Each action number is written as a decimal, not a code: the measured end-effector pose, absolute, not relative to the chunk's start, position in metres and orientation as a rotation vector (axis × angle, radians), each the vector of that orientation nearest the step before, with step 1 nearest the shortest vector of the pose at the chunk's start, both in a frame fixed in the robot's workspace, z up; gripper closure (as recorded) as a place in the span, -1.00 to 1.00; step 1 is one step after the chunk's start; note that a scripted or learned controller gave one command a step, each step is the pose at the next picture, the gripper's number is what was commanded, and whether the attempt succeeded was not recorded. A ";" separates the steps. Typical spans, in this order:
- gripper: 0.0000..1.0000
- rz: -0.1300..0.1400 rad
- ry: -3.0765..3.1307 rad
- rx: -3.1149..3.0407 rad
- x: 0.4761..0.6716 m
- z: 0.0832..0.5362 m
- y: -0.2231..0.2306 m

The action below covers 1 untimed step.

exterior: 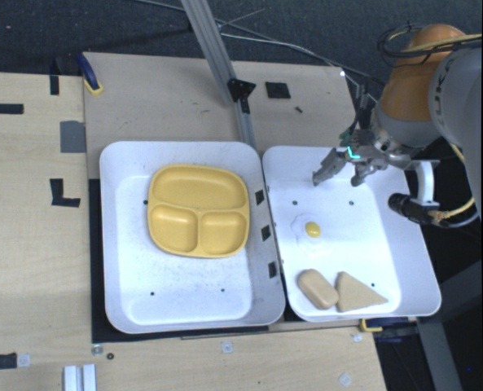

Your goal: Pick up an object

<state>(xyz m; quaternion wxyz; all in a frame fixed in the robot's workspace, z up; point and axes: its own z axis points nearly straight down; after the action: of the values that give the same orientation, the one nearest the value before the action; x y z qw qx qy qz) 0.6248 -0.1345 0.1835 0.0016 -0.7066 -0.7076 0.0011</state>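
The gripper [340, 176] hangs with fingers spread wide and holding nothing at the right white bin's [404, 255] twelve o'clock edge, apparently poised to descend on the small yellow round object [312, 230] toward seven o'clock from it.

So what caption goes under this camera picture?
Robot hand, fingers open, above the right white bin holding a small yellow ball.

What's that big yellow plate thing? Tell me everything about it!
The yellow plate is a rounded, smooth tray that looks like plastic. Raised ridges split it into three compartments: one wide one at the far side and two smaller ones nearer the camera. It lies flat, right way up, in the left bin, towards its far end. Only the bin floor touches it.
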 end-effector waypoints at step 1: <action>-1.00 0.001 -2.222 -2.218 0.625 0.185 -0.134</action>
<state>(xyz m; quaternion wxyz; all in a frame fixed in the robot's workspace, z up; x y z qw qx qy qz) 0.6254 -0.1345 0.1845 0.0007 -0.7065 -0.7077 0.0004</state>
